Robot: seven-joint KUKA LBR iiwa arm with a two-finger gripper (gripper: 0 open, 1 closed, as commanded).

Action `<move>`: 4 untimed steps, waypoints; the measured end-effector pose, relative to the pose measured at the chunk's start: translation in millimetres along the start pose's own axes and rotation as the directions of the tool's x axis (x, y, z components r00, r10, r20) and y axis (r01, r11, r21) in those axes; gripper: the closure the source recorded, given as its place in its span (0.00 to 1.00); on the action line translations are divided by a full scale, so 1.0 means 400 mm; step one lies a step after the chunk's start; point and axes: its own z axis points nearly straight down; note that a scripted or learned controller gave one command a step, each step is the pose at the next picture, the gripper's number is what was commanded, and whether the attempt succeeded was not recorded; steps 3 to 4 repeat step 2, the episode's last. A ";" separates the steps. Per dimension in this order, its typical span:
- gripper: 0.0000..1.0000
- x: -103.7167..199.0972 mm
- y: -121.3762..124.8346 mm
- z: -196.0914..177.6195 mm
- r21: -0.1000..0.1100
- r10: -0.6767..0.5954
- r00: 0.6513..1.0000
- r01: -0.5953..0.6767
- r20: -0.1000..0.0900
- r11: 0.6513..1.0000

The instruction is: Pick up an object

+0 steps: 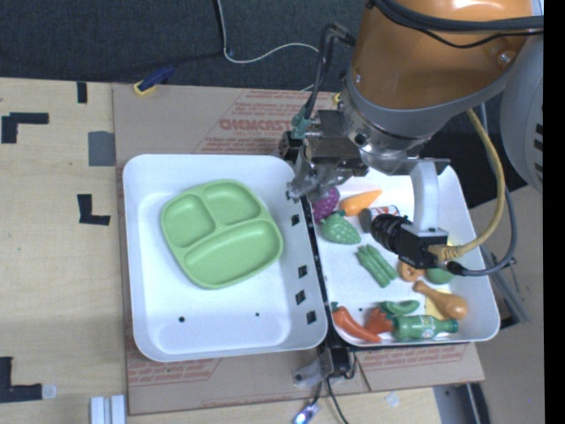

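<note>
The gripper (311, 186) hung low over the far left corner of the right bin (468, 237), just by the wall btwn the 2 bins. Can't tell if it held anything. A purple toy (327, 203) sat right beside it, w/ other toy food nearby. The green plate (222, 232) lay in the left bin (146, 263).

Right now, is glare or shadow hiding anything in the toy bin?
Camera view: a bright highlight sits on the orange band; the end effector shades the purple toy at the right bin's near corner; the green plate is evenly lit and sharp.
</note>
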 end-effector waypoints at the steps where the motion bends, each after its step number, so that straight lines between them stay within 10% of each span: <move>1: 1.00 -0.150 -0.004 0.205 0.012 0.014 1.000 -0.014 0.006 1.000; 4: 1.00 -0.174 -0.001 0.068 -0.002 0.008 1.000 -0.008 0.001 1.000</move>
